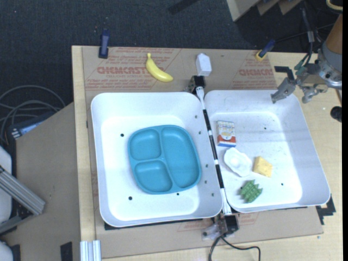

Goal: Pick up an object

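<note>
Camera view: a blue divided plate (pixel 163 159) fills the left bin (pixel 109 200), while the right bin (pixel 304 189) holds a small carton (pixel 226 134), white object (pixel 237 161), yellow block (pixel 263 166) and green toy (pixel 250 191). Gripper (pixel 296 91) hangs over that bin's far corner, fingers spread, holding nothing.

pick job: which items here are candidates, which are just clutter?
Candidates, right bin:
- small carton
- white piece
- yellow block
- green toy
- tool, above that bin's far corner, holding nothing

Possibly also: blue divided tray, left bin

Clutter, outside the bins:
- banana
- white block
- blue clip
</note>
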`<state>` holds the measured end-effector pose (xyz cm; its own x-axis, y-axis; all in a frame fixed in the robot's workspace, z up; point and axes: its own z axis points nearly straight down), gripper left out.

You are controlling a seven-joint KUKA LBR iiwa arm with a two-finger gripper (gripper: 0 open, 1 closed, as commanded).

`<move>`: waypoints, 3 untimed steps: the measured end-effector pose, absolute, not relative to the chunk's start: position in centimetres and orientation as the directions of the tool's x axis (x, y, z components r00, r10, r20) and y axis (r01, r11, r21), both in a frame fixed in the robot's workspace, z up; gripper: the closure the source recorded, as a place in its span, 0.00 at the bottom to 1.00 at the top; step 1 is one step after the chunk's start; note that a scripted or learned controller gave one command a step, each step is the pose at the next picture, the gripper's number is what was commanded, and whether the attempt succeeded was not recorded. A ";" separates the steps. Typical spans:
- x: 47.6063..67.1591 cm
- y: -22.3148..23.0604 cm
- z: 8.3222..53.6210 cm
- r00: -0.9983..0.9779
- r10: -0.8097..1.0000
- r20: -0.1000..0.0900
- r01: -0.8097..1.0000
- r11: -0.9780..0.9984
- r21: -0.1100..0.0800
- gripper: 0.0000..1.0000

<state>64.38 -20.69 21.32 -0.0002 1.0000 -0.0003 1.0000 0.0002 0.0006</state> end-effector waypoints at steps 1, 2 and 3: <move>56.2 -18.7 10.1 0.000 1.000 0.001 1.000 0.000 -0.003 0.00; 52.1 -12.7 8.6 0.000 1.000 0.000 1.000 0.000 0.002 0.00; 49.7 -13.4 8.4 0.001 1.000 0.001 1.000 -0.001 -0.002 0.00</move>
